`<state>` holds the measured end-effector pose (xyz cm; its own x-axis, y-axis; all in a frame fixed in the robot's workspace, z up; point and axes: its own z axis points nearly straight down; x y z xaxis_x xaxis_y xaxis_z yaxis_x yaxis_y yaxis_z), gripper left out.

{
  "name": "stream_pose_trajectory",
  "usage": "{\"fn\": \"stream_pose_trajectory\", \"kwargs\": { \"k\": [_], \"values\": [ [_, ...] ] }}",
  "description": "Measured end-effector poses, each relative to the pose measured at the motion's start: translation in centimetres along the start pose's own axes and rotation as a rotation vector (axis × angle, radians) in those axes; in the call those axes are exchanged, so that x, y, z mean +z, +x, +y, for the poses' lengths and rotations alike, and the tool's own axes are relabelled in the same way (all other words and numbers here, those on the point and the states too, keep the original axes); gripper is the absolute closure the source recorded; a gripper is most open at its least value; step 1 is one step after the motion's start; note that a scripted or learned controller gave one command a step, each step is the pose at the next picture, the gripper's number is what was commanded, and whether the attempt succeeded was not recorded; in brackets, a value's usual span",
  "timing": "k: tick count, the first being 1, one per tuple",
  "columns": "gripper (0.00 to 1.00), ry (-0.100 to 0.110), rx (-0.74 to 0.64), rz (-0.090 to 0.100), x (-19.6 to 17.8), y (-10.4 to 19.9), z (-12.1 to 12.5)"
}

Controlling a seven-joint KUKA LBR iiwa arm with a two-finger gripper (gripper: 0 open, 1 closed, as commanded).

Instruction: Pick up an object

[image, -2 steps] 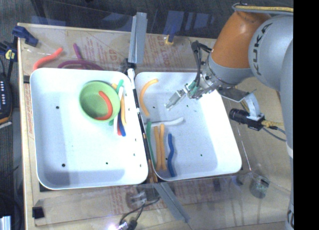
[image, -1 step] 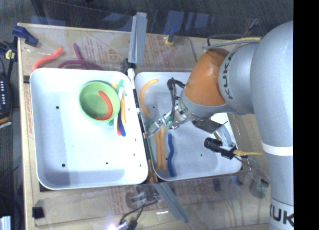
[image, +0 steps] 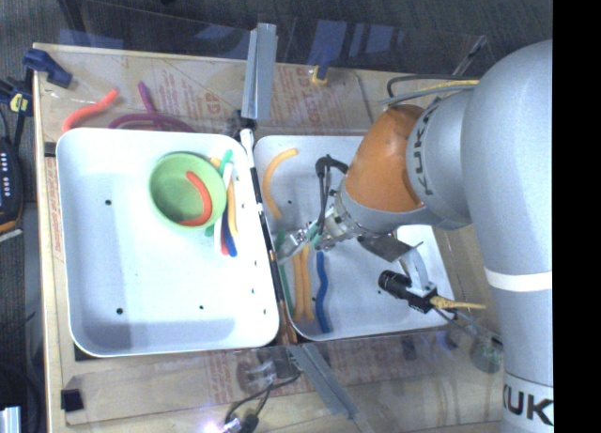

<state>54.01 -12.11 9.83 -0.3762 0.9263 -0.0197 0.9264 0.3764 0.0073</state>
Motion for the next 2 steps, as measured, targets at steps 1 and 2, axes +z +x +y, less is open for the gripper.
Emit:
{"fn": "stream_pose_trajectory", "kwargs": {
  "k": [1,2],
  "values": [
    [1.0,0.004,-0.007,0.009,-0.9,0.3,0.1],
    [1.0,0.011,0.203,0.02,-9.4,2.7,5.1]
  ]
}}
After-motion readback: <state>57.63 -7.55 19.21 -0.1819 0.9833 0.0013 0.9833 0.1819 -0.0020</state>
